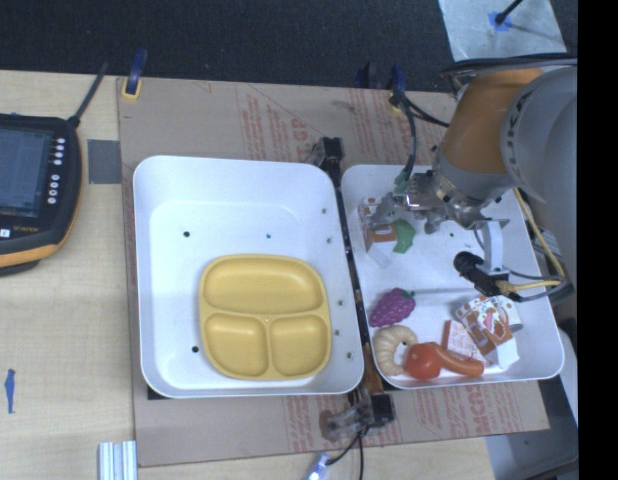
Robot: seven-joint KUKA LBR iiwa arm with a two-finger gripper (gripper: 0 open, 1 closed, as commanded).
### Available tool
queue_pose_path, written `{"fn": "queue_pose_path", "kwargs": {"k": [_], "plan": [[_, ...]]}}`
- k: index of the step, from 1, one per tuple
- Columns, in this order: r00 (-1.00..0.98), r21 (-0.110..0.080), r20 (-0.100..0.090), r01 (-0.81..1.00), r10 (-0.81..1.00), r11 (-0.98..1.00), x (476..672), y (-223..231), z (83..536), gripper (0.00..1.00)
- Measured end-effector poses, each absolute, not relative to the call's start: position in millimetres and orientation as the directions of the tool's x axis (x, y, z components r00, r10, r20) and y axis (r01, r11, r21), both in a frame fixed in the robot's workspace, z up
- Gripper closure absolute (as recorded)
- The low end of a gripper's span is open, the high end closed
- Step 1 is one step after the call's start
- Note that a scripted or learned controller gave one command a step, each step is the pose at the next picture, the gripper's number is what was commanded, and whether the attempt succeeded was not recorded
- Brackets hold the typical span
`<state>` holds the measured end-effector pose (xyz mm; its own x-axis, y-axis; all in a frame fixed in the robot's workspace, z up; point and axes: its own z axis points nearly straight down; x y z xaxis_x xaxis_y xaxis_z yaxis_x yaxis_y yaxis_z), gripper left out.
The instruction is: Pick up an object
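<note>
Gripper (389, 223) sits low in the right bin's (549, 363) far-left part, by an orange-and-green toy (394, 235); whether its fingers grip anything cannot be told. Nothing looks lifted, so the pick seems undone. Grapes (391, 307), tomato (423, 361) and carton (486, 325) lie nearer. From the right, the arm (499, 133) bends down over the bin.
</note>
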<state>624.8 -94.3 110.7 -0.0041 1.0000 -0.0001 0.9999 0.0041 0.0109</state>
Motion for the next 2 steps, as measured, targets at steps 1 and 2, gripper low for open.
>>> {"fn": "queue_pose_path", "kwargs": {"k": [1,2], "plan": [[-0.006,0.014,0.002,1.0,1.0,0.006,662.8,-94,104,0.0],[-0.01,0.023,0.003,1.0,1.0,0.01,666.4,-94,120,1.0]]}}
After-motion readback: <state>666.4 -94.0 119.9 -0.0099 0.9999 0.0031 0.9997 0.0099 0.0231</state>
